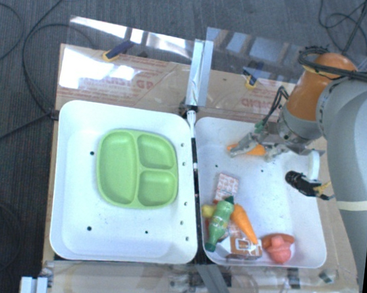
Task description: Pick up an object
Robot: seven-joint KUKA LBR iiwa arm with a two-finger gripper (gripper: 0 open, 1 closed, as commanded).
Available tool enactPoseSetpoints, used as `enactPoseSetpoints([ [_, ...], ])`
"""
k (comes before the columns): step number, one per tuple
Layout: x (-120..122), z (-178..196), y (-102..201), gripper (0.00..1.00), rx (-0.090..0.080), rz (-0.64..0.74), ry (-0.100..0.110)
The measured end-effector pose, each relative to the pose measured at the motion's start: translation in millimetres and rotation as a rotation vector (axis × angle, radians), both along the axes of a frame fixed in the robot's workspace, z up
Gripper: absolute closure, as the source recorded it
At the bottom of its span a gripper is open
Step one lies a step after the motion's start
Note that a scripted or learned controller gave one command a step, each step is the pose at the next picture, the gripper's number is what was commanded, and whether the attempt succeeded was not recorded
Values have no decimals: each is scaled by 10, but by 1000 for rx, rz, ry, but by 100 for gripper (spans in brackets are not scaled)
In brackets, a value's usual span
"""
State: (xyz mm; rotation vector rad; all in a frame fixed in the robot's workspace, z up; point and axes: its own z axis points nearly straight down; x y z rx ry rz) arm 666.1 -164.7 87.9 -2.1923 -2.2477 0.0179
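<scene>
My jaws [258, 147] sit low at the far end of the right bin [307, 221], seemingly clamped on an orange piece [257, 149], so I judge the grasp made and a straight lift comes next

— Where is the camera sitting?

— It is sitting high up over the desk [132, 76], looking down at a slant.

— What is it taking in?

— It is taking in both white bins, the left bin [73, 182] and the right bin [307, 224], side by side. It is staying far enough back to catch the dark floor [22, 56] with its wires too.

— And the arm [345, 129]?

— It is coming in from the right side.
</scene>
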Motion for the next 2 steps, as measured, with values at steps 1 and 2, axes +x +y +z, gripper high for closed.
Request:
enactPoseSetpoints([
  [1,22,757,152,0,3,124,-8],
  [2,22,107,111,0,4,151,-8],
])
